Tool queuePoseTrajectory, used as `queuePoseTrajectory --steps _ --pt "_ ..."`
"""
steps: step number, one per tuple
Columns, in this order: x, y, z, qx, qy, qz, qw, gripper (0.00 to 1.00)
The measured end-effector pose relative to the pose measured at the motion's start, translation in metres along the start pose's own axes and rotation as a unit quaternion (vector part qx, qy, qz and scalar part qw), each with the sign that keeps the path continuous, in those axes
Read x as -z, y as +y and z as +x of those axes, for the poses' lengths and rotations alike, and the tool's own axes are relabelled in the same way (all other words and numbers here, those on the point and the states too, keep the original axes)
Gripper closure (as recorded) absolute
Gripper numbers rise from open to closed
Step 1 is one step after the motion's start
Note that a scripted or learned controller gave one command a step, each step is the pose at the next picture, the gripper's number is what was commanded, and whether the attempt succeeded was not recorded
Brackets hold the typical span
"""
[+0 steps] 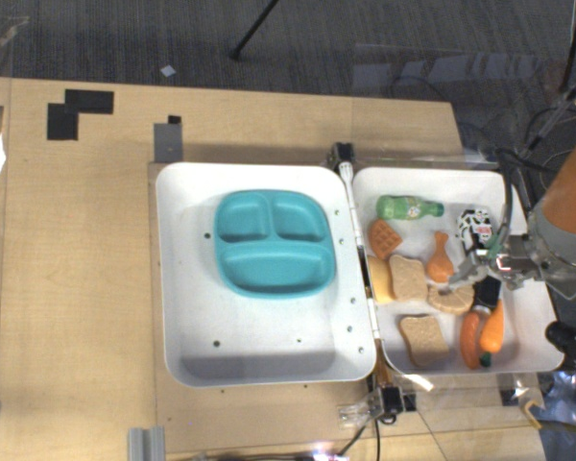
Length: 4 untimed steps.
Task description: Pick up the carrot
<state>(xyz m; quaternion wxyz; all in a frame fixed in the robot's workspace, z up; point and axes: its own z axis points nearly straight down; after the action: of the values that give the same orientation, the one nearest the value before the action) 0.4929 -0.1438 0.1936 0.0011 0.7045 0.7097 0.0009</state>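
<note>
Orange carrot (493,327) is seen lying in the right bin (432,177), unlifted, with the claw (487,275) hung just above it, its state impossible to tell.

Arm enters from the right edge, orange band above the wrist visible. Wrist extends leftward and low, gripper (484,275) pointing down. Jaws' state is not discernible from this angle.

The tool (487,275) hangs low in the right bin (418,182) — just above the carrot (493,329). A teal plate (272,241) lies in the left bin (187,257).
</note>
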Motion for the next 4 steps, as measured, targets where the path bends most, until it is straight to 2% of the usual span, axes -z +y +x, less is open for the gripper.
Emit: queuePoseTrajectory --steps 1,2,3,4 --pt "-0.105 0.1 0.001 0.106 -0.002 -0.007 0.9944 0.0" --pt "-0.106 0.05 -0.041 0.059 0.0 -0.003 0.9983 0.0" --pt "-0.093 0.054 -0.039 0.062 -0.001 -0.007 0.9981 1.0" --pt "-0.094 0.054 -0.039 0.061 -0.001 -0.006 0.9981 0.0"
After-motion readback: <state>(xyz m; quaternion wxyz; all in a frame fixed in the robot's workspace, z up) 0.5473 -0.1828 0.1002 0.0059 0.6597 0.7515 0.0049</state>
